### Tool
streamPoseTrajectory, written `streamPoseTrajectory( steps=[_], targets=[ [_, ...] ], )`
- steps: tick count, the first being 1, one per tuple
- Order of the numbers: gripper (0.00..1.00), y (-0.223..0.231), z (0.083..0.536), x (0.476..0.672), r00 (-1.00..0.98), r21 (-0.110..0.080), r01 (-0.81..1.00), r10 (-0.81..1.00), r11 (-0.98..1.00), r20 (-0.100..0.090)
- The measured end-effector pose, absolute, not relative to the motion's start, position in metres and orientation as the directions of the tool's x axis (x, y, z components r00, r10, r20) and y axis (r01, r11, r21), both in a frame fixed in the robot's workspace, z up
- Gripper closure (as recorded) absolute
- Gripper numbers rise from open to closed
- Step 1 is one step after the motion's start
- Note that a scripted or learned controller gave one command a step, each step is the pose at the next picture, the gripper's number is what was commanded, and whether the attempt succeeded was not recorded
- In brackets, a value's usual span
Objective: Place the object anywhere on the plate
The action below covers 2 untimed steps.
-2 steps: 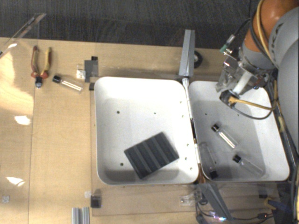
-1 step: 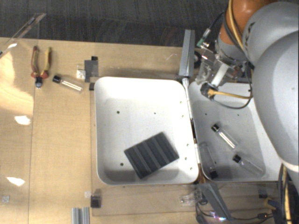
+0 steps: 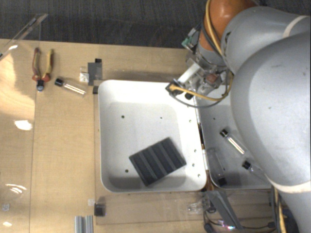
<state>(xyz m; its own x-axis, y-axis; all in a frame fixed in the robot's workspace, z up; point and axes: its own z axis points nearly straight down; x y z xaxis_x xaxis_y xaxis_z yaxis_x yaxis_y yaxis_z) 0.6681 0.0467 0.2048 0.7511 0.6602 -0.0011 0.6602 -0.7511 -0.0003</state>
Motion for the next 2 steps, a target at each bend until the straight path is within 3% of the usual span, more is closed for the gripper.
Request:
streamPoseTrajectory(
  steps=[1, 2],
  targets=[
    [1.00, 0.129, 0.203, 0.652, 0.884, -0.001, 0.468, 0.468, -0.884, 0.004],
    [1.00, 0.195, 0.191, 0.623, 0.892, -0.002, 0.452, 0.452, -0.892, 0.003]
  ],
)
